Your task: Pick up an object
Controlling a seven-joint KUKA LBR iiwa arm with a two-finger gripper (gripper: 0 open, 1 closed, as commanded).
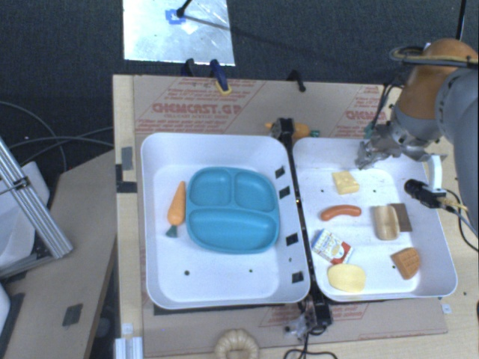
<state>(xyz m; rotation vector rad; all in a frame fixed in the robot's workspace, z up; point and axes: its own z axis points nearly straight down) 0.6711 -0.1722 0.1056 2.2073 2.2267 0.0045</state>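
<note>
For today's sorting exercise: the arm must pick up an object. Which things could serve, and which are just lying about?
Could serve: cheese wedge, sausage, carrot, bread slice, yellow lemon-like piece, small packet.
Lying about: blue plate, cables, clamps, foil sheet.

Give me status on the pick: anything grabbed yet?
Nothing looks picked. The gripper sits low at the back of the right bin, just behind the cheese wedge, with no object seen in it. The sausage, packet and bread pieces lie loose on the bin floor. The whole grasp and lift remain.
</note>
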